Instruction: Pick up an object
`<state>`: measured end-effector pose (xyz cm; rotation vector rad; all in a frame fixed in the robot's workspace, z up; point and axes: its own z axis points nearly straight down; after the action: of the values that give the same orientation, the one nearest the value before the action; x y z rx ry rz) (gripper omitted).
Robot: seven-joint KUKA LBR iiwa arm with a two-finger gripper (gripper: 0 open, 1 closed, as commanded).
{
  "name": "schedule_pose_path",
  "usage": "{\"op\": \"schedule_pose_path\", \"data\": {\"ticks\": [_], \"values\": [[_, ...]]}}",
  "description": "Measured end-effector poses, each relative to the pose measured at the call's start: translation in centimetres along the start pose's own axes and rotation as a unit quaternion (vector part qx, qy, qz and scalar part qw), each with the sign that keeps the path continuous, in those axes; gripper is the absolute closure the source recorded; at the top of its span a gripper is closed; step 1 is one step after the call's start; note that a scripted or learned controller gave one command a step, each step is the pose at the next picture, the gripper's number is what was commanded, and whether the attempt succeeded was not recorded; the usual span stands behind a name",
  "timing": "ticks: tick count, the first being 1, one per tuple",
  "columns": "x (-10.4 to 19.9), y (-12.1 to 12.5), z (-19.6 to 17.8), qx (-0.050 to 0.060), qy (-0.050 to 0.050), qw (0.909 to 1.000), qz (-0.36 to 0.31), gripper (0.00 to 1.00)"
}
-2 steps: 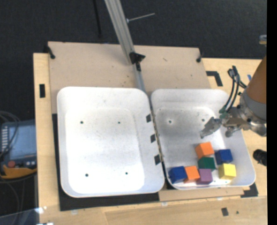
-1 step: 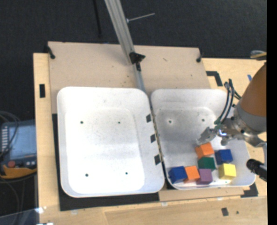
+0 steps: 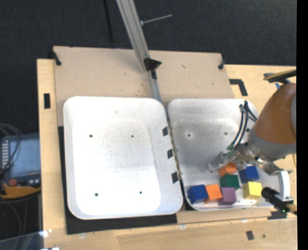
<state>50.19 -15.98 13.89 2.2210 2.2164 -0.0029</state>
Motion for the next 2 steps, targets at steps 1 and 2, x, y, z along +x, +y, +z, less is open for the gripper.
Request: {"op": "schedule_pose_path", "data": {"ticks": [1,2], "values": [[0.0,0.2,-1.3,-0.003,0.002,1.0,0.002,1.0],[0.5,1.0,-7.4,-0.003,0.001,1.0,-0.003,1.0]]}}
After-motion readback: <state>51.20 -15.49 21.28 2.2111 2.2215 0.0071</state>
